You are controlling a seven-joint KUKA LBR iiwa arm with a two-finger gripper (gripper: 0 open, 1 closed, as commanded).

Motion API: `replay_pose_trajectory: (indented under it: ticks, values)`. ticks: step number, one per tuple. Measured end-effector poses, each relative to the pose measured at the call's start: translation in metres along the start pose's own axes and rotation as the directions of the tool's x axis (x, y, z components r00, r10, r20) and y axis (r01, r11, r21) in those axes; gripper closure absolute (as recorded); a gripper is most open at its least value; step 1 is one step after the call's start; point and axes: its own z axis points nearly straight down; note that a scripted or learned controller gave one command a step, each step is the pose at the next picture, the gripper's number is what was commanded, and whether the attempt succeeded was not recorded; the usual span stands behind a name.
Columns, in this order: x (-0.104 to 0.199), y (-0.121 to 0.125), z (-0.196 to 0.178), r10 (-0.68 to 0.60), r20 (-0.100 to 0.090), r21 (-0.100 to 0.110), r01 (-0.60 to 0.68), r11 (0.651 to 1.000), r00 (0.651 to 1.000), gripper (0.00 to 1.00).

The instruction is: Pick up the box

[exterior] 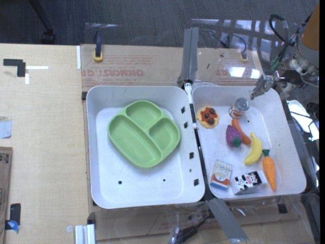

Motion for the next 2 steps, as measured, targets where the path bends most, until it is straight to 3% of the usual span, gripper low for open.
replay_pose_trajectory:
  ticks: [1,2]
  values:
    - [0.000,0.000,0.000,0.000,0.000,0.000,0.000,1.000,1.000,0.00]
    - [0.009,-0.025,0.151,-0.017,-0.001,0.001,0.017,1.000,1.000,0.00]
